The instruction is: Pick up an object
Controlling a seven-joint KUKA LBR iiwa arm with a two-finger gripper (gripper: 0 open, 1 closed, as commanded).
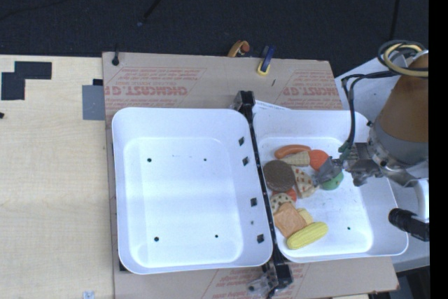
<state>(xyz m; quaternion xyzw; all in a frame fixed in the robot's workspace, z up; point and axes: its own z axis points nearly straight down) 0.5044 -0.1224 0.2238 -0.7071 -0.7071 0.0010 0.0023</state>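
Pick not yet made; arm's hand (330, 173) low in the right white bin (364, 234), at the round green toy (333, 181) beside the toy-food pile; grip state cannot be told; lift remains.

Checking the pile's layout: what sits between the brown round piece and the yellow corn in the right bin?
In the camera view, an orange slab lies between the brown disc and the corn, with a small round cookie-like piece just above it.
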